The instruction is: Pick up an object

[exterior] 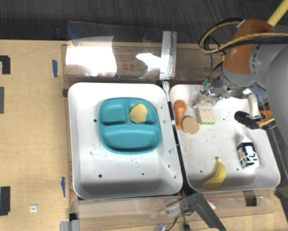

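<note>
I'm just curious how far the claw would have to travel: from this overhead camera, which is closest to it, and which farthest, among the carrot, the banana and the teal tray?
Measured from the gripper, at the top of the right bin:
1. Carrot, just left of it, beside the divider.
2. Banana, near the same bin's bottom edge.
3. Teal tray, across in the left bin.

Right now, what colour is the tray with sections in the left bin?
The divided tray is teal, a blue-green, seen best in the camera view.
</note>
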Controlling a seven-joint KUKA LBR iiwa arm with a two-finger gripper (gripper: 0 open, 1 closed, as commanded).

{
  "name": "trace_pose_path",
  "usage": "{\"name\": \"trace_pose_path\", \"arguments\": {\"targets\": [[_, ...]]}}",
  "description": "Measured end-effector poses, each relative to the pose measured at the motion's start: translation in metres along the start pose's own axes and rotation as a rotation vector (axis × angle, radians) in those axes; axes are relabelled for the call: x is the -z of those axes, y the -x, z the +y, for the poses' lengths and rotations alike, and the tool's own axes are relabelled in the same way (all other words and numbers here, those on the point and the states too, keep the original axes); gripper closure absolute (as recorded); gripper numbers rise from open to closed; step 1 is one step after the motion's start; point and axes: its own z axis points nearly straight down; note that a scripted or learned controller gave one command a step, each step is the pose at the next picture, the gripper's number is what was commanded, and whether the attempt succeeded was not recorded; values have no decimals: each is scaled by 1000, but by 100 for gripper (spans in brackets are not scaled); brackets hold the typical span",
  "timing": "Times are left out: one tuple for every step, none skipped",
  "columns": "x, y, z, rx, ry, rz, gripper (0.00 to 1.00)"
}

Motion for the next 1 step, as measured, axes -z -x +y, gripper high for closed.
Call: {"name": "trace_pose_path", "arguments": {"targets": [[106, -74, -2, 187, 4, 4, 100]]}}
